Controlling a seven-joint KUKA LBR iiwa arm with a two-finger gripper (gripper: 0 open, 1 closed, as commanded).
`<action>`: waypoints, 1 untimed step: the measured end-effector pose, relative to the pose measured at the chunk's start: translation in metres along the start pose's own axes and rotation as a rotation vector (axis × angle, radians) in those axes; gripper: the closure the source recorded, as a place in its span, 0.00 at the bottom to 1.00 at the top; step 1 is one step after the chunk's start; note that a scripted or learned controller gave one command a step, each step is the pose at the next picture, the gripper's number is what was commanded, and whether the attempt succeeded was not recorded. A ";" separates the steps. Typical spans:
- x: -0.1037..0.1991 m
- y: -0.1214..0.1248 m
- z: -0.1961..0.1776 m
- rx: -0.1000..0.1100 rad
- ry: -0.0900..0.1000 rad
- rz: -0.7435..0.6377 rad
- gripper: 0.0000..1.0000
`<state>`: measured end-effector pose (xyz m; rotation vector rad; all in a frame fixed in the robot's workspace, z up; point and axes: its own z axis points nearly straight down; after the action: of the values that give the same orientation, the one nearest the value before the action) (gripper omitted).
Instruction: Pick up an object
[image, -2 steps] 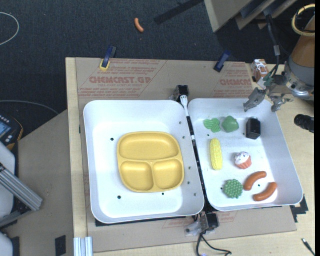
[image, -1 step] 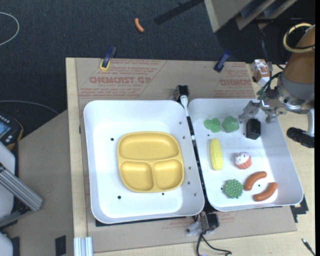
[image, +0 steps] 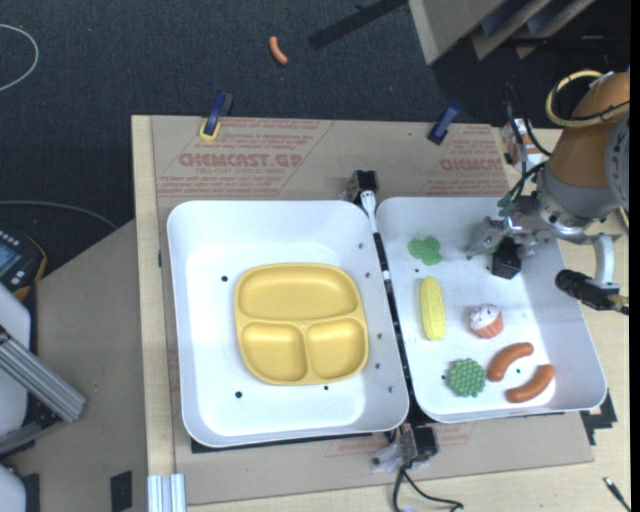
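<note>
Plastic corn cob looks light, stiff and slick; I'd pinch across its middle. My end effector: grip state unclear.

Grey arm, orange band, black cables, dark gripper

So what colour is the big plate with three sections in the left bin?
The three-section plastic plate is yellow, seen clearly in the camera view.
</note>
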<state>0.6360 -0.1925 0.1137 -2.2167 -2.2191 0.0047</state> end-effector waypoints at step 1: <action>-0.004 0.004 0.020 -0.017 -0.012 0.001 0.00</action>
<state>0.6402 -0.1967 0.0937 -2.2323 -2.2328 -0.0007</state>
